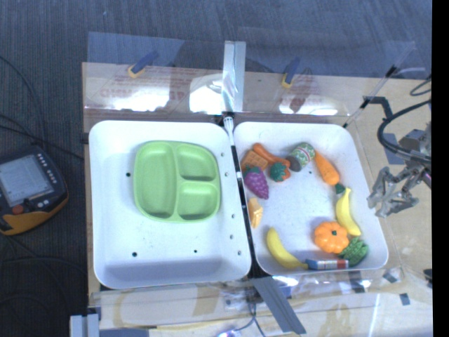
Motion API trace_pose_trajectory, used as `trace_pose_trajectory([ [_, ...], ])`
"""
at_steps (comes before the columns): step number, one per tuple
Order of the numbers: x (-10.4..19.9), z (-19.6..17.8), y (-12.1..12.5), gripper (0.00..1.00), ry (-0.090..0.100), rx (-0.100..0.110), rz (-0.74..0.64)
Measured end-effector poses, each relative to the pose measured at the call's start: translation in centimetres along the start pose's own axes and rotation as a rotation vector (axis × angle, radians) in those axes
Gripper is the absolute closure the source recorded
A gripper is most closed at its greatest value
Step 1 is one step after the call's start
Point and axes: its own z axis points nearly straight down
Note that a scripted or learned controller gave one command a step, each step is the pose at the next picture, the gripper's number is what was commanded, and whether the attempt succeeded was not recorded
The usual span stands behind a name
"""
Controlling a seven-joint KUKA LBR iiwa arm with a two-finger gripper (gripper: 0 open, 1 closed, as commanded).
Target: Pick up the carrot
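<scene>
Judging from how things lie, the task is barely begun — nothing has been lifted. Of the two white bins, the left bin (112, 244) bears a green divided tray (177, 181), and the right bin (302, 220) bears the toy food. The gripper (394, 194) sits outside the right bin, just past its right wall, over the bench; its metal fingers splay apart and nothing lies between them, so it has hold of nothing. What is left is the whole job: reach in, close on the carrot, raise it.

The carrot (325, 168) lies flat near the right bin's upper right corner — a short orange cone, its green top end by the yellow banana (346, 213) below it. A round green-and-red toy (302, 154) sits just beside its upper end, so the approach looks tight on that side.
</scene>
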Motion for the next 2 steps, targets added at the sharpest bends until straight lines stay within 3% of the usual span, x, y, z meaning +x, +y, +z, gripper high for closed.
trace_pose_trajectory([
  [2, -0.30, -1.91, -0.07, 1.00, -0.005, 0.004, 0.004],
])
